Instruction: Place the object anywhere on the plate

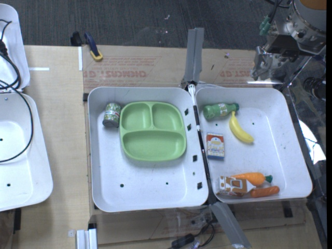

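A green three-compartment plate (pixel 153 130) lies in the left bin (pixel 104 191), with nothing on it. In the right bin (pixel 285 139) lie a green bottle (pixel 220 110), a yellow banana (pixel 239 129), a small red and white box (pixel 216 145), a carton (pixel 232 185) and two orange carrots (pixel 252 179) near the front edge. My gripper (pixel 263 66) hangs above the far rim of the right bin, at the upper right, well clear of all these objects, with nothing between its fingers.
A small green can (pixel 111 114) stands in the left bin just left of the plate. An upright grey divider post (pixel 194 56) rises between the bins at the back. A white fixture with black cables (pixel 13 128) sits at far left.
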Tool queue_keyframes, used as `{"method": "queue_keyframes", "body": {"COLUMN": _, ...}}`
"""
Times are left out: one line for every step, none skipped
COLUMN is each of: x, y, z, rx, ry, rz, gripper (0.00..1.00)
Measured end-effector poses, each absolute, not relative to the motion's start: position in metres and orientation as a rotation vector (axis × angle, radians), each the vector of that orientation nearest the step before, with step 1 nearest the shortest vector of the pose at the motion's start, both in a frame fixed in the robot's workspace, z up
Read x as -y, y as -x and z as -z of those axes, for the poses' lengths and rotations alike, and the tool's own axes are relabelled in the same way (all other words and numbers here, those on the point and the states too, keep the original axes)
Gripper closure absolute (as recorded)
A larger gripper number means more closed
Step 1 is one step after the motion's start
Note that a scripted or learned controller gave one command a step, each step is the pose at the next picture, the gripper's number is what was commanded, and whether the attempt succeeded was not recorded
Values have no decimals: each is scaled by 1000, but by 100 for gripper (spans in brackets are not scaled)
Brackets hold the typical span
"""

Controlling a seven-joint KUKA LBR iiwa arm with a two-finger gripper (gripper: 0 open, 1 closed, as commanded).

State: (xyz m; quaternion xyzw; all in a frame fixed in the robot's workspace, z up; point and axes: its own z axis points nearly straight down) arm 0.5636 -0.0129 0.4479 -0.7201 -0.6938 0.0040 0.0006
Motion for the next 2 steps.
{"method": "queue_keyframes", "body": {"x": -102, "y": -592, "z": -428, "rx": 2564, "ry": 1814, "rz": -4, "gripper": 100}}
{"method": "queue_keyframes", "body": {"x": -213, "y": -584, "z": -439, "rx": 2877, "ry": 1263, "rz": -2, "gripper": 100}}
